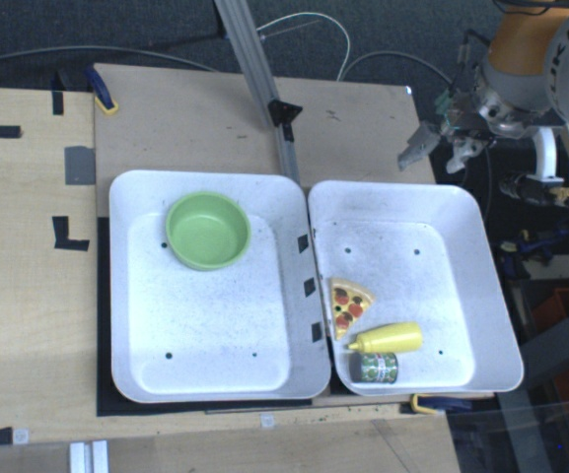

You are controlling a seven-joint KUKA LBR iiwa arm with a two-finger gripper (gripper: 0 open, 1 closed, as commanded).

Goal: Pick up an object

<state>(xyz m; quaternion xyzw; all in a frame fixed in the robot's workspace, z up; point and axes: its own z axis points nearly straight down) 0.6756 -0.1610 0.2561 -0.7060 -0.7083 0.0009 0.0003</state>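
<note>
Jaws of the gripper spread apart, bare, above the right bin's far corner.

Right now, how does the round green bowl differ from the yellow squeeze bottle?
The round green bowl sits upright and alone in the left white bin; the yellow squeeze bottle lies on its side in the right white bin, beside a pizza-slice toy and a small green can. The bowl looks wider. The gripper holds neither.

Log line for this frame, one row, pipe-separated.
phase: pre-grasp | gripper: open, holds nothing, above right bin far edge | right bin: pizza slice, mustard bottle, can | left bin: green bowl
</note>
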